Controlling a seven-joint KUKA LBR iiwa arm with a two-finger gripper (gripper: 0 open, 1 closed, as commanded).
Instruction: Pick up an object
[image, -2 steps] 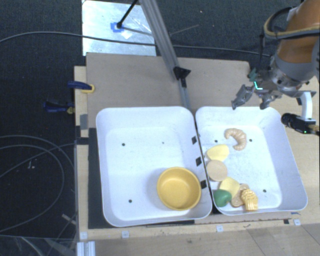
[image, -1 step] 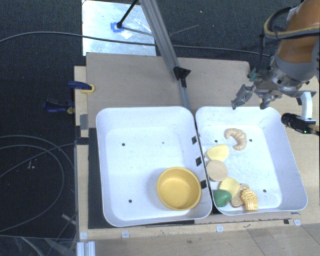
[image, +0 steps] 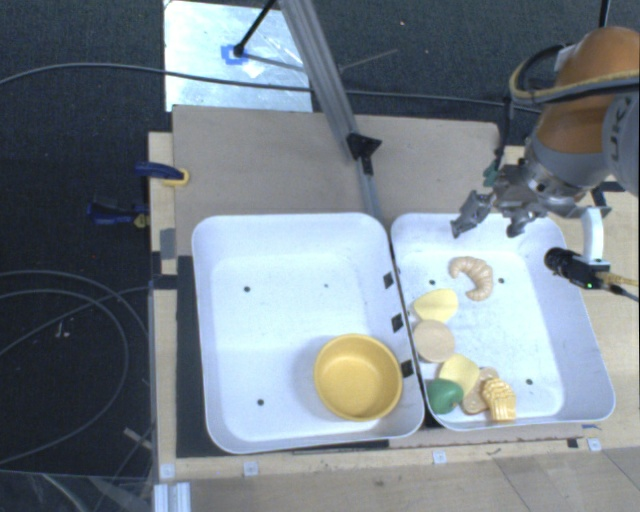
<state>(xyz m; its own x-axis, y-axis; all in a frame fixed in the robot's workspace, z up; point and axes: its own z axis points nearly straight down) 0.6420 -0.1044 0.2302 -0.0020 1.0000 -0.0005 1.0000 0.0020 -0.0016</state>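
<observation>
Two splayed pincer (image: 492, 221) fingers grasp nothing above a curved, ridged tan croissant (image: 473, 274).

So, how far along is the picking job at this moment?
Nothing looks picked yet. The gripper is open, with nothing between its fingers, above the far edge of the right bin. The croissant lies closest below it, and the yellow bowl sits in the left bin. Descending, grasping and lifting remain.
</observation>
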